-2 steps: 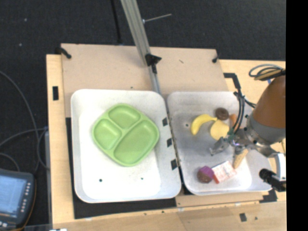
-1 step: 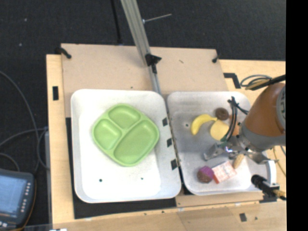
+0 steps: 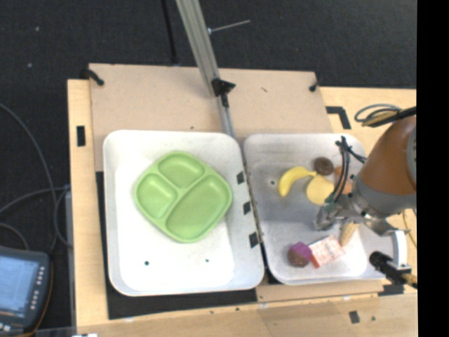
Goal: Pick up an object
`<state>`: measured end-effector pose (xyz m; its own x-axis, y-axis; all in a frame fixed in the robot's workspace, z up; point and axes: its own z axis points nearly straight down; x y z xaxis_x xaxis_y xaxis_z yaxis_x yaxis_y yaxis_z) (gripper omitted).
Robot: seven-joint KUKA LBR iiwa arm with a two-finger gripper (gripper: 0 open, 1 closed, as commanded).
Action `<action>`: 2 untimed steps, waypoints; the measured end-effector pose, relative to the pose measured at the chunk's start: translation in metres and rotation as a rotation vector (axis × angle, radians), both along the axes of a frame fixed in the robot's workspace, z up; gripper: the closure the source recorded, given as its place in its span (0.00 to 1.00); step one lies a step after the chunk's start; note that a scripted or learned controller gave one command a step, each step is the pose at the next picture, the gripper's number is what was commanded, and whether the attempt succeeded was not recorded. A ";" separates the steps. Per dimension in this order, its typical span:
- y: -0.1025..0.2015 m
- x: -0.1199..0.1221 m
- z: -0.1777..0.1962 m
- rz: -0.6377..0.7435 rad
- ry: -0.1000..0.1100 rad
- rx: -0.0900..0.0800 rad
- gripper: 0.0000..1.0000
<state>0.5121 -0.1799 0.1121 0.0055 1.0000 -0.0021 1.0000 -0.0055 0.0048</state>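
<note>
Handheld screen (image 3: 21,286): sitting at the far left edge, off the tabletop, showing a blue display.
Tabletop (image 3: 175,97): tan board carrying both bins side by side; a metal post (image 3: 200,37) is rising from its far edge at a slant.
Left bin (image 3: 126,258): white, shallow, holding one green divided plate (image 3: 184,196) lying flat near its middle, three compartments facing up.
Right bin (image 3: 270,160): white, shallow, holding all the small objects.
Banana (image 3: 293,180): yellow, curved, lying in the upper middle of the right bin.
Brown round object (image 3: 323,166): sitting just beyond the banana, toward the far rim.
Yellow rounded object (image 3: 319,190): lying just right of the banana, touching or nearly touching it, with the arm's wrist overlapping its right side.
Purple object (image 3: 299,254): resting near the bin's near rim.
Red and white packet (image 3: 327,250): lying just right of the purple object, tilted.
Tool (image 3: 335,225): hanging low over the right bin, between the yellow rounded object and the packet; whether it is spread or closed cannot be told, and nothing is visibly gripped.
Arm (image 3: 389,170): reaching in from the right, orange band showing above the grey wrist.
</note>
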 end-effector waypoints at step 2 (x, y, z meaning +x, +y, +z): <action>-0.022 -0.002 0.112 0.001 -0.003 -0.002 1.00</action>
